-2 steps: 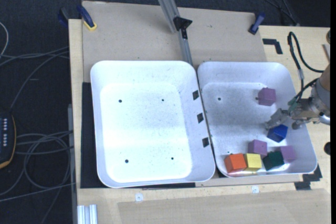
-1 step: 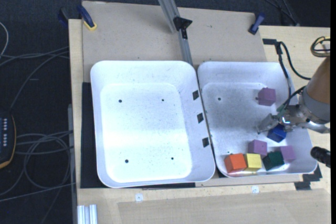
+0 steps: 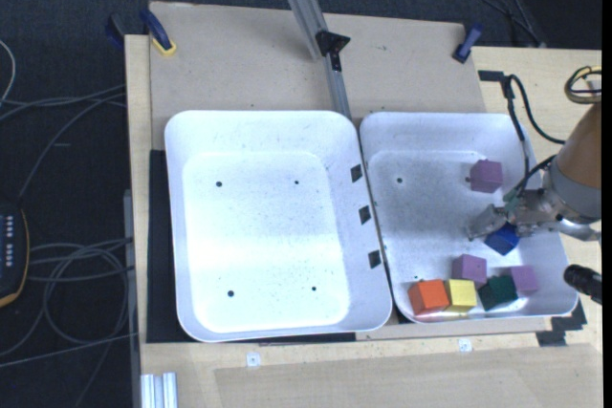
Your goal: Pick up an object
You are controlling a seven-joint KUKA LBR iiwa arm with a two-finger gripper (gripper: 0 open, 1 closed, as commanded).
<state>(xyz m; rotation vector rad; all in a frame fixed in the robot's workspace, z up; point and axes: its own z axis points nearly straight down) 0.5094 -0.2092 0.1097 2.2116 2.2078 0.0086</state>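
Tool (image 3: 490,225) sits low in the right bin (image 3: 421,134), at its right side, w/ a blue block (image 3: 502,242) just beside the tips; can't tell if it's gripped or how wide the tool stands. Purple block (image 3: 487,173) farther back. Near edge: orange block (image 3: 429,295), yellow block (image 3: 462,293), green block (image 3: 497,291), two more purple. Left bin (image 3: 191,139) alongside.

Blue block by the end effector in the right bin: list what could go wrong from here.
1. The end effector sits at the blue block's edge, not over it, so a grasp may slip or push it aside.
2. The block lies near the right bin's side wall, leaving little room.
3. A nudged blue block could slide into the purple block and green block just below it.
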